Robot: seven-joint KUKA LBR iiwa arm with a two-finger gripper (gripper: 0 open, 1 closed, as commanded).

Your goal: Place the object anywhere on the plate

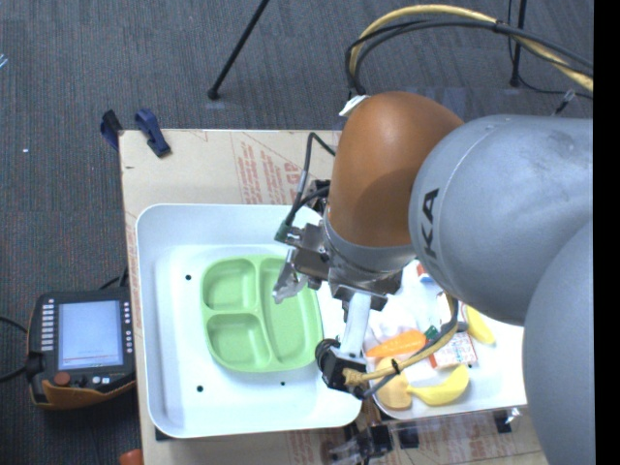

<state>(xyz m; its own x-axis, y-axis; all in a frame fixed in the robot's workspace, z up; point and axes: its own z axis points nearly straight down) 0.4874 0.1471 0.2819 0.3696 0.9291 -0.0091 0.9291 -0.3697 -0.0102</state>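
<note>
Green three-compartment plastic plate (260,314) lies in smooth white bin (160,260); jaws' (291,281) state perhaps hidden, cannot tell.

White "K" on grey arm (504,231)

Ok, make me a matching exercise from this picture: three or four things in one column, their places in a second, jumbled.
Things:
1. light green divided plastic plate
2. yellow toy banana
3. blue clamp
4. grey handheld controller with a screen

Places:
A. on the carpet left of the bench
B. in the left white bin
C. in the right bin, near its front edge
D. on the bench's back left corner

Pairs: 1-B, 2-C, 3-D, 4-A
</note>
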